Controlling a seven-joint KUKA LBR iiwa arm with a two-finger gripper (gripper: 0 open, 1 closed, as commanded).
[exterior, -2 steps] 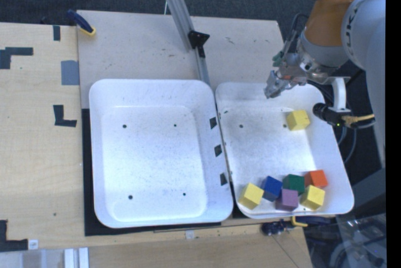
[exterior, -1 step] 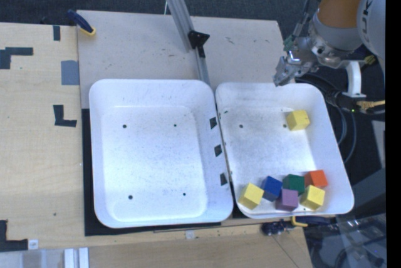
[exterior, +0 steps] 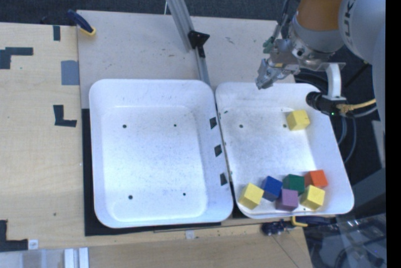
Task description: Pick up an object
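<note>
A wooden bench holds two shallow white bins. The left bin [exterior: 150,148] holds nothing. The right bin [exterior: 250,135] has a lone yellow cube [exterior: 297,119] near its far right side and a cluster of coloured cubes [exterior: 285,190] at its near edge. The gripper [exterior: 268,77] hovers over the far rim; whether its fingers are parted cannot be told. The lone cube looks light, rigid, best pinched across opposite flat faces.

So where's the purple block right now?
The purple block sits in the right bin, at its near edge, within the cluster: between the blue block and a yellow block, just below the green block.
</note>
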